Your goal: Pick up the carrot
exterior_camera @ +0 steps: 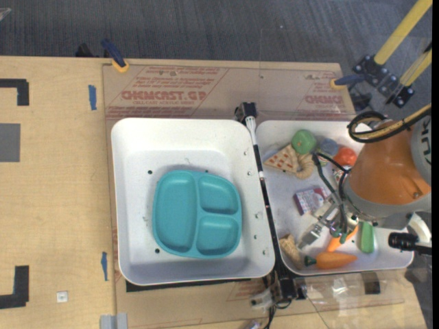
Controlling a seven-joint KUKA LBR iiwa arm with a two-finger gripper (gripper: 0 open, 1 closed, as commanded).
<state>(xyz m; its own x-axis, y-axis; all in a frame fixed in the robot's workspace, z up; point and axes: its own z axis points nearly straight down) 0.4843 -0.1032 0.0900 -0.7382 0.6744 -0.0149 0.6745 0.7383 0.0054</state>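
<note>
The small orange plastic carrot (336,259) lies flat near the lower edge of the right white bin (274,184), its long axis running left to right. The metal pincer (328,226) hangs just above it in the frame, released, grasping nothing.

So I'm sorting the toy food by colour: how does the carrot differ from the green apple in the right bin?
The carrot is orange, long and tapered, lying flat near the bin's front edge; the green apple is green, round, and sits near the back edge. The carrot lies right by the claw; the apple lies well away. Both rest in the right bin.
</note>
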